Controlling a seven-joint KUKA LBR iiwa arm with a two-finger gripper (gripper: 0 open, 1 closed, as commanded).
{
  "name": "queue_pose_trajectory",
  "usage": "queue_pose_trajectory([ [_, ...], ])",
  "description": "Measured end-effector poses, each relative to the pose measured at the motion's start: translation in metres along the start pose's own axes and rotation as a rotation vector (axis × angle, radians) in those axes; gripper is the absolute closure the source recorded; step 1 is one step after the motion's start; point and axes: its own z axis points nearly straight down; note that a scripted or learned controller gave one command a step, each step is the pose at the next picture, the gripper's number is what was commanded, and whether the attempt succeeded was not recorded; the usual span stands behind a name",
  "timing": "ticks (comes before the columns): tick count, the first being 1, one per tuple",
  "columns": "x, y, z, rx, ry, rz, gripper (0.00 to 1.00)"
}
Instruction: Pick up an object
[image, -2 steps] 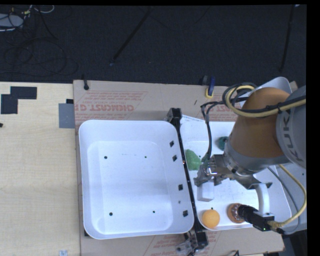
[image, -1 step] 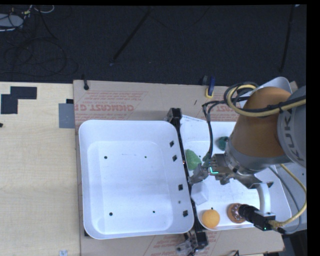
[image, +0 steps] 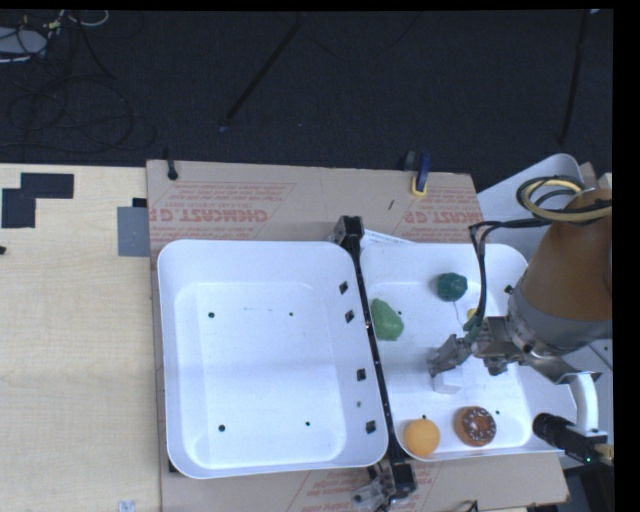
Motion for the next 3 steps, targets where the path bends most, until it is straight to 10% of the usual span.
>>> queue_pose_trajectory([
  [1,0.011,0.059,0.102,-0.007,-0.002,-0.010,0.00],
  [2,-0.094,0.051,0.076,-0.005,-0.005,0.001,0.00],
  [3,-0.123,0.111,-0.010,-0.015,-0.005,-0.010,0.00],
])
